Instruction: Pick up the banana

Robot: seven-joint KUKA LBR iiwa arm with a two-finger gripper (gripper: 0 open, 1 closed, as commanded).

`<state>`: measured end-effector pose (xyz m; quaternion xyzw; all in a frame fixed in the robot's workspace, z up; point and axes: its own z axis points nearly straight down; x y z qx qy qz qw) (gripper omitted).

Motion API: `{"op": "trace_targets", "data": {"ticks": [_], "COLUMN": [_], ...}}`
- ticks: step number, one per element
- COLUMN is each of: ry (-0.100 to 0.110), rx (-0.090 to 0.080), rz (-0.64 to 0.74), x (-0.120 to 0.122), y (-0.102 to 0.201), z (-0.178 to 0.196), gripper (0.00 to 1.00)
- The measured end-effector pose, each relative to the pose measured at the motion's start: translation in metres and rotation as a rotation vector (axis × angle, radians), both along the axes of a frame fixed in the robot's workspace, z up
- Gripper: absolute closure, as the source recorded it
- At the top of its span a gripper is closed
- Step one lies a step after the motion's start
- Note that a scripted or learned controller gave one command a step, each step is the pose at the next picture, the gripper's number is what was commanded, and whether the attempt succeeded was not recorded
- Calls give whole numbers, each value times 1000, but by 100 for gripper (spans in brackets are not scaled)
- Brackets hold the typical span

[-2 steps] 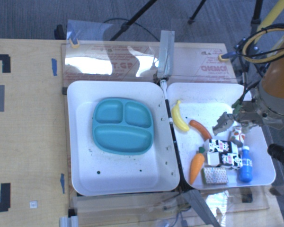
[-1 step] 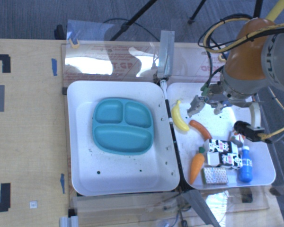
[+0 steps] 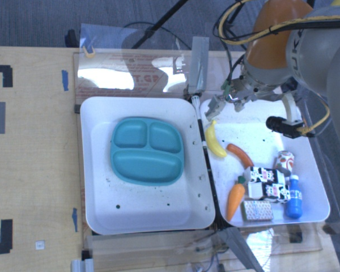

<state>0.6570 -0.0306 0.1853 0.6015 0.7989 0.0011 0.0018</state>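
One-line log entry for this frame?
gripper: above banana, no hold seen | banana: right bin, left edge | tray: left bin

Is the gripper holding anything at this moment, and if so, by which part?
Nothing is held. The gripper hangs just above the upper end of the banana, which lies in the right bin.

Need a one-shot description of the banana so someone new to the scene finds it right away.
Look at the right white bin, the one without the blue divided plate. The banana lies against that bin's left wall, near the top, just below the gripper. It is the only yellow, curved item; the sausage beside it is orange-red, the carrot lower down.
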Motion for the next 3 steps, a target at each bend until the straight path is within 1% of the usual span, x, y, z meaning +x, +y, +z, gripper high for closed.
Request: {"op": "trace_targets", "data": {"ticks": [1, 2, 3], "ry": [-2, -1, 1], "rx": [-1, 0, 0], "rz": [148, -50, -390], "x": [10, 10, 10], "y": [26, 32, 12], "z": [0, 0, 0], "gripper": [0, 0, 0]}}
